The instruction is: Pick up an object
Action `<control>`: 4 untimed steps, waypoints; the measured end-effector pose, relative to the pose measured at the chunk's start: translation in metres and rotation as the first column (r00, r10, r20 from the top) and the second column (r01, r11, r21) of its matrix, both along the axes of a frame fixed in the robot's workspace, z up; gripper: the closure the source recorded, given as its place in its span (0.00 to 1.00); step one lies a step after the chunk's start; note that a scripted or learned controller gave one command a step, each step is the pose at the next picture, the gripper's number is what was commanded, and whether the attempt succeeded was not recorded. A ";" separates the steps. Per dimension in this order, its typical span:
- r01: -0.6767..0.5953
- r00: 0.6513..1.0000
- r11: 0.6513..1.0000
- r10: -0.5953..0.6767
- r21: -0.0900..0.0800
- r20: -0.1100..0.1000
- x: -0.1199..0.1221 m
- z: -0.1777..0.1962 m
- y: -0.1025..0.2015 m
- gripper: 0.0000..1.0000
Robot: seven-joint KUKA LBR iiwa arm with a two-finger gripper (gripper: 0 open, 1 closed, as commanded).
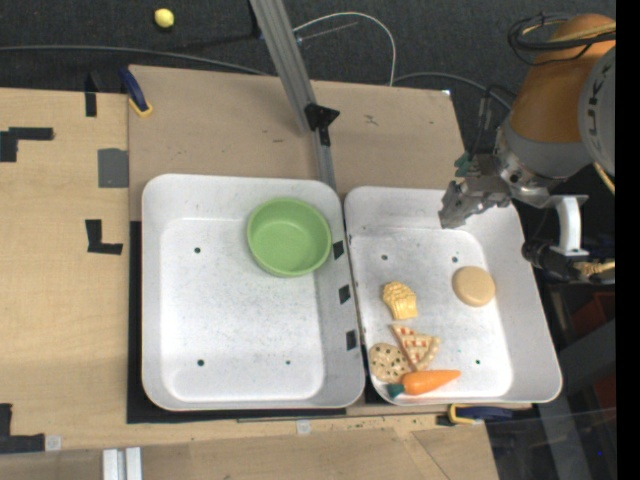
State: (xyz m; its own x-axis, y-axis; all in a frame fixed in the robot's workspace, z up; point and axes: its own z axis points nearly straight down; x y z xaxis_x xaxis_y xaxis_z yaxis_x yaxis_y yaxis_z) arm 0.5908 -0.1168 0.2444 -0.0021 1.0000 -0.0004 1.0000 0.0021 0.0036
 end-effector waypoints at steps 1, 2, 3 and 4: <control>-0.004 1.000 1.000 0.004 0.001 -0.004 0.012 -0.001 0.043 1.00; -0.005 1.000 1.000 0.005 0.002 -0.005 0.016 0.004 0.097 1.00; -0.004 1.000 1.000 0.004 0.001 -0.005 0.031 0.000 0.140 1.00; -0.004 1.000 1.000 0.004 0.002 -0.004 0.039 0.004 0.188 1.00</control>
